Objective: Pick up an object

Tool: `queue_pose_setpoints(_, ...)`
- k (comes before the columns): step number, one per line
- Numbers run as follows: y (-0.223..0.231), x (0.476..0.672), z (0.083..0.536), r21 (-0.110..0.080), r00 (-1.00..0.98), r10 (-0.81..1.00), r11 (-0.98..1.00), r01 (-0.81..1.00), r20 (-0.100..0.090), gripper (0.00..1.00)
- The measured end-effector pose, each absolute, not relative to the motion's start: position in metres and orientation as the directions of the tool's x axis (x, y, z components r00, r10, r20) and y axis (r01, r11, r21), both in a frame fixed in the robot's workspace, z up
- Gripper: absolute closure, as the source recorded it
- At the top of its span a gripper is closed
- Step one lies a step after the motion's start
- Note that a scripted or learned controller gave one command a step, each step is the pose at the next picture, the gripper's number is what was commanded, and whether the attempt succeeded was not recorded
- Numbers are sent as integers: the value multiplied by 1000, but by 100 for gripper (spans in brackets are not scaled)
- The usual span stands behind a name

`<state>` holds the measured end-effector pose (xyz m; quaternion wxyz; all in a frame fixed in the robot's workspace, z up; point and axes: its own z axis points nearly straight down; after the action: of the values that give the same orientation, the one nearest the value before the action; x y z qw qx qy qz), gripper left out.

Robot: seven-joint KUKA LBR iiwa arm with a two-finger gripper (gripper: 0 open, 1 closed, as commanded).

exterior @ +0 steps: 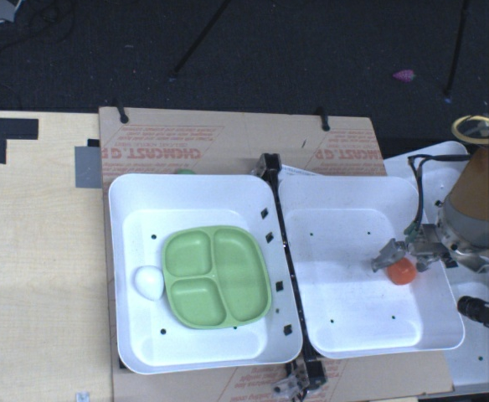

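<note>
A small orange-red object (402, 272) lies at the right side of the right bin (345, 325). My gripper (405, 260) hangs right over it, reaching in from the right. Its grey fingers (385, 256) stand open, spread wider than the object, which sits at their tips and slightly toward the front. I see no grip on it. In the left bin (136, 199) rests a green three-compartment plate (215, 276), with a white egg-shaped object (149, 282) touching its left rim.
The two bins meet at a black divider (282, 266) on a cardboard sheet (228, 145). The arm's body (475, 203) and cables stand over the right bin's right wall. Light wooden bench surface stretches to the left.
</note>
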<state>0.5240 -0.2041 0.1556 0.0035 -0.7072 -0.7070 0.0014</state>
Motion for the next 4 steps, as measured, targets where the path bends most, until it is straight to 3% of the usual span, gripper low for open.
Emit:
queue_pose_setpoints(1, -212, 522, 108, -7, 1, 1000, -1, 1000, 3, 0)
queue_pose_setpoints(2, -213, 523, 120, -4, 3, 1000, -3, 1000, 2, 100)
queue_pose_setpoints(4, -202, 525, 224, 4, -2, 1000, 2, 1000, -1, 100)
